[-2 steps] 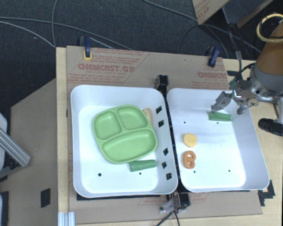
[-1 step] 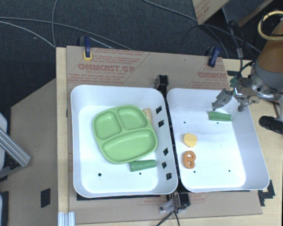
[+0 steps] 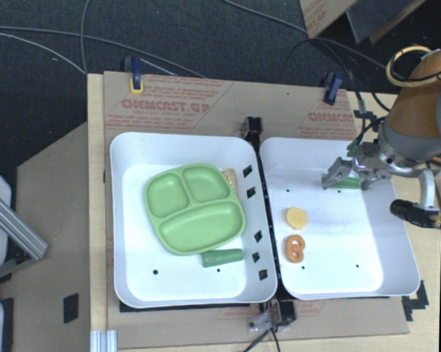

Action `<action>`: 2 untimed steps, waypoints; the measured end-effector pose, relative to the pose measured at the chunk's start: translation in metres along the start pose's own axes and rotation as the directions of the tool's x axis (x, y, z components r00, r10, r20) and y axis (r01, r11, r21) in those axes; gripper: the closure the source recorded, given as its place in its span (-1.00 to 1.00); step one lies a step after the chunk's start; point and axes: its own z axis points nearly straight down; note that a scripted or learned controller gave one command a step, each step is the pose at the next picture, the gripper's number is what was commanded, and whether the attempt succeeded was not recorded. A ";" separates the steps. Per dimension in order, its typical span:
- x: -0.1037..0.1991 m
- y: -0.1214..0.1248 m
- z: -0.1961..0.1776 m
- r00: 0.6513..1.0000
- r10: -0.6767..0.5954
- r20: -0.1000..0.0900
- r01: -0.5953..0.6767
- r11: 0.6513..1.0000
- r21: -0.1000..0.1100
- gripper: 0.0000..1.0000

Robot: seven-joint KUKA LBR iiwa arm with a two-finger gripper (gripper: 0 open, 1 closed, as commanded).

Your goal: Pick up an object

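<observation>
The gripper sits low in the right bin, closed on a green piece. Lift straight up, slowly, clear of the far wall.

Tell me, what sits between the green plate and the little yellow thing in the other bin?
In the camera view, the bins' adjoining rims with black clips lie between the green plate and the yellow piece.

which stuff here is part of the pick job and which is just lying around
Job:
gripper, over the right bin
green piece at its fingers
yellow piece
orange pretzel

Lying about:
green divided plate
green stick
blue clamps
cables
</observation>
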 end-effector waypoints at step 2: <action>-0.006 0.005 0.083 1.000 -0.002 0.000 0.002 1.000 -0.003 -1.00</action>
